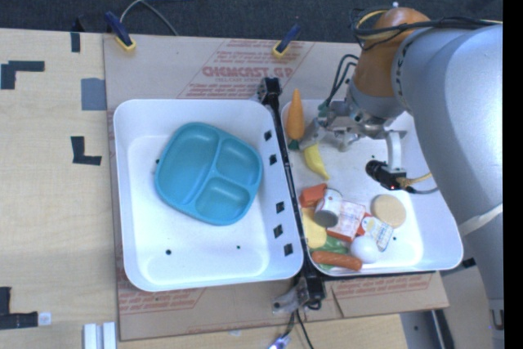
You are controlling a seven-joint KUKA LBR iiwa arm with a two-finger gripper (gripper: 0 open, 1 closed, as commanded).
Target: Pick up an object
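Banana (315, 161) sits just under my end effector (337, 131) in the right bin (433, 257), grip state unclear, probably lined up for a grab.

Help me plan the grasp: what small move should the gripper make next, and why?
Probably a short descent toward the yellow banana. The gripper sits in the right bin between the orange carrot and the banana, with nothing visibly held. The banana lies apart from the crowded pile nearer the front, so it seems the easier target.

Red print on the cardboard sheet (237, 71) under the bins is too blurred to read.
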